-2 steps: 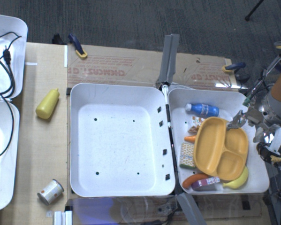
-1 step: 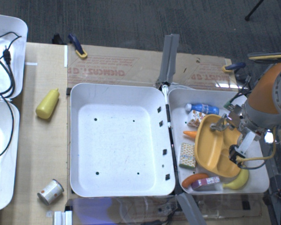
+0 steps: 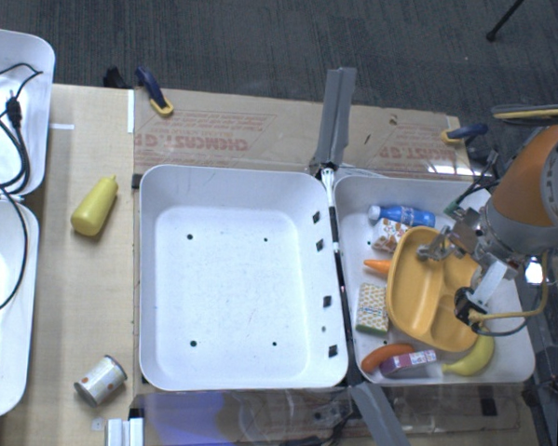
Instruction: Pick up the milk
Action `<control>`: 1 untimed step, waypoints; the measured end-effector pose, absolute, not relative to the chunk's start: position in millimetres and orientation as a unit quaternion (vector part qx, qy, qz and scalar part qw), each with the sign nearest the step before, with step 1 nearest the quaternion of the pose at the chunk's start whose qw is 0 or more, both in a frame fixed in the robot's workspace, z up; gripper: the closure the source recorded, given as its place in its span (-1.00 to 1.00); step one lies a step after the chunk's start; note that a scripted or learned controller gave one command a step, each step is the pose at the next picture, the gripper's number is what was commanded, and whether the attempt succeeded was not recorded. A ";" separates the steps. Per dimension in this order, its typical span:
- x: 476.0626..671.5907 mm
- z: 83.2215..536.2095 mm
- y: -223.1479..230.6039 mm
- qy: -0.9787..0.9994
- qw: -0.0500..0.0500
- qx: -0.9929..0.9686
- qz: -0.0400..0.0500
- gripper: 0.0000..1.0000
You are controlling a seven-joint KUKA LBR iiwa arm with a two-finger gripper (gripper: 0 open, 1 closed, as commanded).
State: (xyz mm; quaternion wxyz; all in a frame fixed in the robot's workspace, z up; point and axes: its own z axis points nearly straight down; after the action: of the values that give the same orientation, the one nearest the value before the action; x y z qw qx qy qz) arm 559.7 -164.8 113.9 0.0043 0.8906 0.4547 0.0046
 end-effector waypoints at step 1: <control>560.1 120.6 -164.6 0.456 0.003 0.890 0.003 1.00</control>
State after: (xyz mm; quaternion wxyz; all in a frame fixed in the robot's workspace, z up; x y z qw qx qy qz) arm 560.1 -164.6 120.6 0.0026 0.8901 0.4557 0.0030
